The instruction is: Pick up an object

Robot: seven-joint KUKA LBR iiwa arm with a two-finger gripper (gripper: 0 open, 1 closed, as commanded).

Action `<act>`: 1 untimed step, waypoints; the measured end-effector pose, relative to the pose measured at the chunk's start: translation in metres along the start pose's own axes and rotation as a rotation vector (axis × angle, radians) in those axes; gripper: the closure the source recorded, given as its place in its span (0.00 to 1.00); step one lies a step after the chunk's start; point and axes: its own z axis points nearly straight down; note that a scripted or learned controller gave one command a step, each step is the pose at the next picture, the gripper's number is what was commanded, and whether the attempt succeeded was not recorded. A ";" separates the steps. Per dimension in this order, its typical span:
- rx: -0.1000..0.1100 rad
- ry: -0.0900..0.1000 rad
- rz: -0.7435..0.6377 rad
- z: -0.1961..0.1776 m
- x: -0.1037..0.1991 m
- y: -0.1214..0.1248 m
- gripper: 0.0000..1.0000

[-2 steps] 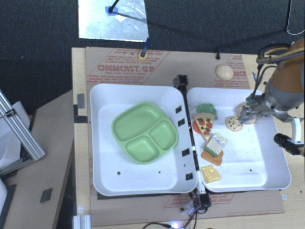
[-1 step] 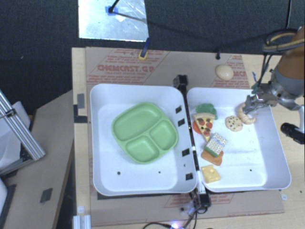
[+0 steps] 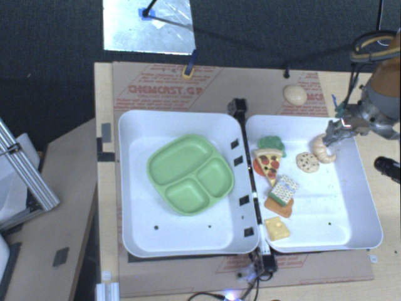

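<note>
Listing contents: left bin, one green divided plate. Right bin: pizza slice, cookie, croissant, cheese wedge, small box. Gripper poised at the croissant's upper right edge; jaws' opening cannot be told. Pale ball on counter beyond.

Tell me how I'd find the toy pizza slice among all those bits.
Look in the right-hand white bin, along its left wall beside the divider. The pizza slice lies just below a green leafy piece. It is the one orange wedge with red dots, unlike the round cookie to its right.
</note>
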 end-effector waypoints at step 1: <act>0.006 0.002 -0.001 0.009 0.045 -0.035 1.00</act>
